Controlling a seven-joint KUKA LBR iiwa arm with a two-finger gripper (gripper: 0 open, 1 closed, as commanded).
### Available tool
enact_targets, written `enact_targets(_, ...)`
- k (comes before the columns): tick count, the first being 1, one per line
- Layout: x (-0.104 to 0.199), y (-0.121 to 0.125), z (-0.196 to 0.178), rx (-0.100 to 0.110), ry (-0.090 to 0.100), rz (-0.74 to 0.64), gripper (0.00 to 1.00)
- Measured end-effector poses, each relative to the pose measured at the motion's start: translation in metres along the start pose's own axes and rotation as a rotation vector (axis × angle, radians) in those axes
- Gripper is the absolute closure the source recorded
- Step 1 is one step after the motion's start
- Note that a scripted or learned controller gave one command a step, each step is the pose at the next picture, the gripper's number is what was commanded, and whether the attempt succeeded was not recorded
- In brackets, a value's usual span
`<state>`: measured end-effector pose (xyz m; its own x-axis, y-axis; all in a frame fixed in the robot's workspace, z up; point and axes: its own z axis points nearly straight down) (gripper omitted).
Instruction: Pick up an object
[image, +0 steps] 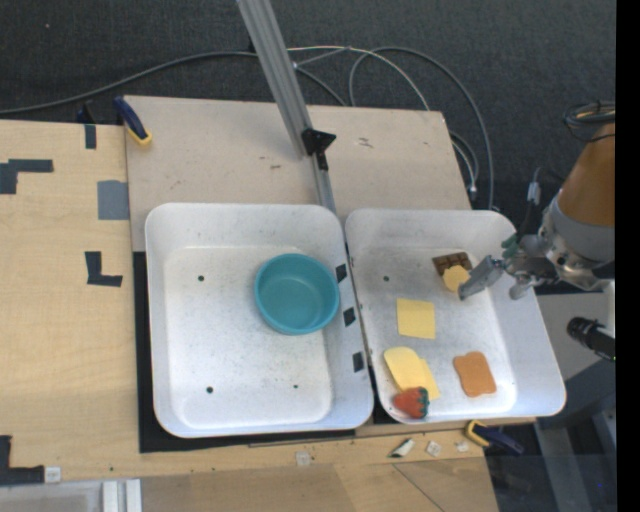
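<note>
Left bin, shallow white plastic (180, 330): one round teal bowl (296, 292) sits upright toward its right side, near the shared wall. Well apart from the arm, so judged unlikely to be the target on this try.

Pale wooden desk (60, 330) under both bins; a slanted grey metal post (285, 85) crosses above the seam between them.

Right bin, shallow white plastic (535, 385): several small pieces scattered flat on the floor, which suits a top-down pick. Square pale-yellow flat piece (416, 319) mid-bin. Below it a larger rounded yellow piece (408, 368), touching a small red and green object (411, 403) at the bin's near edge; what that object is cannot be made out. Orange rounded slab (475, 374) just to their right, apart from them.

Toward the far right of the bin: a small dark brown block (450, 263) with a small yellow lump (455, 279) touching it. The gripper (482, 278) hangs just beside this yellow lump, tilted in from the right, so the lump is judged the thing being gone for. Nothing is seen between its parts; whether it is released or clenched I cannot tell, too dark and small.

Grey arm with orange band (590, 195) is cut off at the right edge
</note>
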<state>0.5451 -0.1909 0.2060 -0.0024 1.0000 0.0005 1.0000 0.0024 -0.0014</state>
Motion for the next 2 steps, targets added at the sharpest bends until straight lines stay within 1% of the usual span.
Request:
enact_targets(1,0.000,0.000,0.000,0.000,0.000,0.000,0.00)
enact_targets(2,0.008,-0.003,0.062,0.006,0.001,0.001,0.00)
